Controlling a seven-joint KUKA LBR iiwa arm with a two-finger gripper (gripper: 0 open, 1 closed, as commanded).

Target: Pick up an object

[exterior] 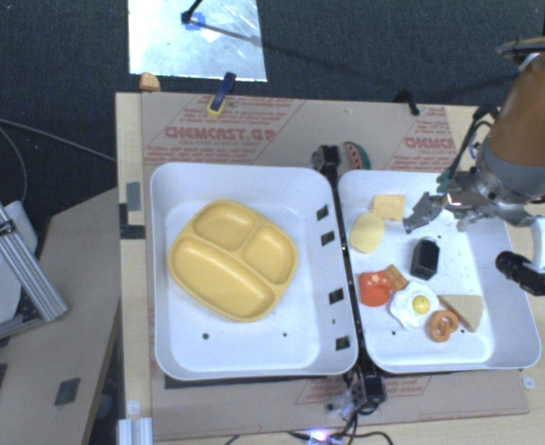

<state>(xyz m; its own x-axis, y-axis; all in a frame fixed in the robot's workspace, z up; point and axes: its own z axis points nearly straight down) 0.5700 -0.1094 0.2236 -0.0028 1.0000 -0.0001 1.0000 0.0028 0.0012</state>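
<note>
While the end effector [427,209] hangs low over the right bin [509,336], I cannot tell its grip state. Just below it lies a small black block [425,258], apart from the other toy food. It looks light, rigid, perhaps slick; pinching across its narrow sides seems best.

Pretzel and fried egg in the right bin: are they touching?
Touching. The camera view shows the pretzel lying against the lower right edge of the fried egg, no white bin floor between them.
</note>
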